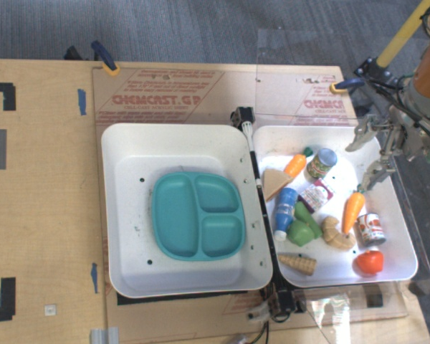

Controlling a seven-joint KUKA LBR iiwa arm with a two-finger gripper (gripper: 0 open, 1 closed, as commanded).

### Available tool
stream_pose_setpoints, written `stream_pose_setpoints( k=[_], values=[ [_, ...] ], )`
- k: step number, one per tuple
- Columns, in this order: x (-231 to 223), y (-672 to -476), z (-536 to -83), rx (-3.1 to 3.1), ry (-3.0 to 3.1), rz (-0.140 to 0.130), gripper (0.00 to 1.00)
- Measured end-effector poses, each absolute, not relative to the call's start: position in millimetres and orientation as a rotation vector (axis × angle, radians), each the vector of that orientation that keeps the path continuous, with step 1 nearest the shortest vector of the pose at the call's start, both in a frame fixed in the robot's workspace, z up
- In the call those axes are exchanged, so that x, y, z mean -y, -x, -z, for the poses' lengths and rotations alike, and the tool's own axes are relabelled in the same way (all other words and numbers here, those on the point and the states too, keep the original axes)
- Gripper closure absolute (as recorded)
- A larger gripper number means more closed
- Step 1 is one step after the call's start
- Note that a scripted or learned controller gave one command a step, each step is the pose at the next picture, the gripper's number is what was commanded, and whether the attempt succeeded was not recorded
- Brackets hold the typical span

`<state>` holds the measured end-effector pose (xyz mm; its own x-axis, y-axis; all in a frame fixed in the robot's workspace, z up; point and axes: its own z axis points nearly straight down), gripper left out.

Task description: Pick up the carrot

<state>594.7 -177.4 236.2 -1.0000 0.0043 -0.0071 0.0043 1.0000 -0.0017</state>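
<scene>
In the right bin (401, 224) an orange carrot (352, 212) with a green top lies near the right wall, between a beige lumpy piece (337, 233) and a red-labelled can (370, 228). A second, smaller carrot-like orange piece (295, 165) lies at the bin's back, left of a blue-lidded jar (321, 163). My gripper (357, 168) hangs over the bin's back right corner, just above the larger carrot's green end. Its two metal fingers (376, 172) stand apart, open, with nothing between them.
The right bin also holds a cheese wedge (274, 183), a blue and white bottle (284, 210), a green pepper (303, 229), a pink packet (314, 196), an ice cream cone (297, 264) and a red tomato (370, 262). A teal divided plate (198, 215) sits in the left bin (122, 192).
</scene>
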Motion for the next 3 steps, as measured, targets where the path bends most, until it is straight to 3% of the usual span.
stream_pose_setpoints(
  k=[1, 3],
  values=[
    [195.7, -622.1, -144.2, -3.101, 0.100, 0.020, 0.00],
    [199.3, -618.9, -141.4, -3.086, 0.081, 0.023, 0.00]
  ],
)
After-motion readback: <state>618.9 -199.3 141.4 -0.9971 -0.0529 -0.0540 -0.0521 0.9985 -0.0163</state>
